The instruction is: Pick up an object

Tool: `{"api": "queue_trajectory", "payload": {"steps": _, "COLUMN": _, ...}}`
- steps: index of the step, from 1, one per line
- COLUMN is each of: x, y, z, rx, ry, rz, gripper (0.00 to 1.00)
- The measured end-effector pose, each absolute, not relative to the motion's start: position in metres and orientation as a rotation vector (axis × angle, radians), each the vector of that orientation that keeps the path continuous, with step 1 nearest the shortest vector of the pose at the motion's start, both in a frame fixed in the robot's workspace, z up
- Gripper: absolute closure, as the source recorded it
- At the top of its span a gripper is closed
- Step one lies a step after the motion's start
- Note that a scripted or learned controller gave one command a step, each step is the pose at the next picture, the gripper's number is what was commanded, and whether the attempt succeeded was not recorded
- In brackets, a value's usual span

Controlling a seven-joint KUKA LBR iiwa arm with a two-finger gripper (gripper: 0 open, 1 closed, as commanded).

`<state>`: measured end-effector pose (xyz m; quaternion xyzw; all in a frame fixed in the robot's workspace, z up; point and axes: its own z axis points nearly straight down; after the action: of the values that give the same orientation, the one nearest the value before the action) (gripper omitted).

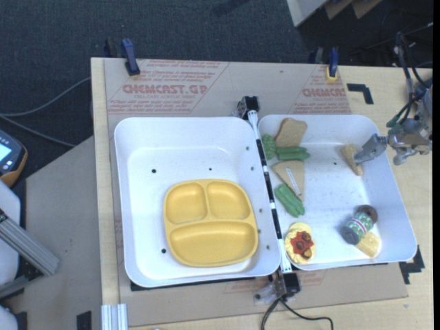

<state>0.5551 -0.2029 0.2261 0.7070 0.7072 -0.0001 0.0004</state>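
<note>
The right white bin (392, 184) holds several toy foods. A tan bread slice (291, 130), a green pod (293, 155), a pale wedge (289, 178) and a green pickle (289, 200) lie along its left side. A round pizza piece (300, 243) sits at the front left. A small can (358, 225) rests beside a yellow cheese piece (372, 245) at the front right. A tan wedge (351, 159) lies near the back right. My gripper (386, 153) hangs over the bin's right rim, just right of that tan wedge, open with nothing between its fingers.
The left white bin (137, 157) holds a yellow divided plate (210, 222). A black-and-white divider strip (265, 177) runs between the bins. Blue clamps (128, 55) hold the board at the back. Cables hang at the far right near the arm.
</note>
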Motion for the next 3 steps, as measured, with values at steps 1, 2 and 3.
{"api": "queue_trajectory", "payload": {"steps": 1, "x": 0.603, "y": -0.220, "z": 0.096, "rx": 2.224, "ry": 2.231, "rz": 0.004, "gripper": 0.00}}
{"api": "queue_trajectory", "payload": {"steps": 2, "x": 0.652, "y": -0.217, "z": 0.085, "rx": 2.221, "ry": 2.235, "rz": 0.012, "gripper": 0.00}}
{"api": "queue_trajectory", "payload": {"steps": 3, "x": 0.651, "y": -0.221, "z": 0.098, "rx": 2.214, "ry": 2.225, "rz": 0.004, "gripper": 1.00}}
